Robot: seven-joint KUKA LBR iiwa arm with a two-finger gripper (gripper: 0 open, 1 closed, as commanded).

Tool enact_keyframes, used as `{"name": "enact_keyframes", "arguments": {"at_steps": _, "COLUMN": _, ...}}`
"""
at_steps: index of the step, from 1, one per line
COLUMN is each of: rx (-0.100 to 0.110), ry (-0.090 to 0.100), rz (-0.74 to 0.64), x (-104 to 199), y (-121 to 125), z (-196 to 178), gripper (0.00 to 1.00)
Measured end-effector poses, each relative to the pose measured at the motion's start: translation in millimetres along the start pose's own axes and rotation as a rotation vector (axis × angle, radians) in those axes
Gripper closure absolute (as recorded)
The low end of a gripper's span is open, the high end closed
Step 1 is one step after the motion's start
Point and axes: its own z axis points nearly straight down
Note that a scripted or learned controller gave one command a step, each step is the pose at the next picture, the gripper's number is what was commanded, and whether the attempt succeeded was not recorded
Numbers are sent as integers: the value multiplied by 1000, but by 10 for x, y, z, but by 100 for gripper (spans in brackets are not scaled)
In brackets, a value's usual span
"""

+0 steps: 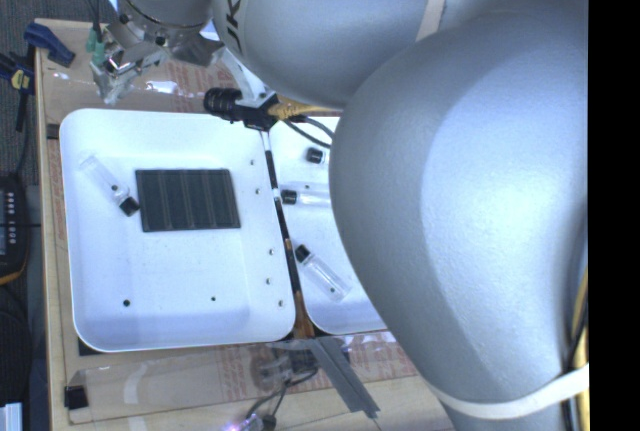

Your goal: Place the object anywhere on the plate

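From the camera view, the grey arm (440,149) fills the right half and hides most of the right bin (335,314); the gripper (125,69) sits at the top left, above the far rim of the left bin (170,319), over the desk (200,374), and I cannot tell whether it is spread or pressed together; nothing is visibly between its tips; in the left bin lies a dark ribbed rectangular plate (187,199), flat, near the middle; just beside its left edge rests a small clear tube with a dark cap (108,181), tilted; similar clear pieces (320,271) lie in the right bin by the divider; judging by looks, the tube is light, stiff and smooth, likely to roll or slip; a hold across its middle seems safest.
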Motion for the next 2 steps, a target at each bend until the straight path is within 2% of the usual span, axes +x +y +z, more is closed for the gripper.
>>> {"name": "enact_keyframes", "arguments": {"at_steps": 1, "rx": 8, "ry": 2, "rz": 143, "x": 215, "y": -906, "z": 1293, "gripper": 100}}
{"name": "enact_keyframes", "arguments": {"at_steps": 2, "rx": 6, "ry": 1, "rz": 396, "x": -338, "y": -901, "z": 2048, "gripper": 100}}
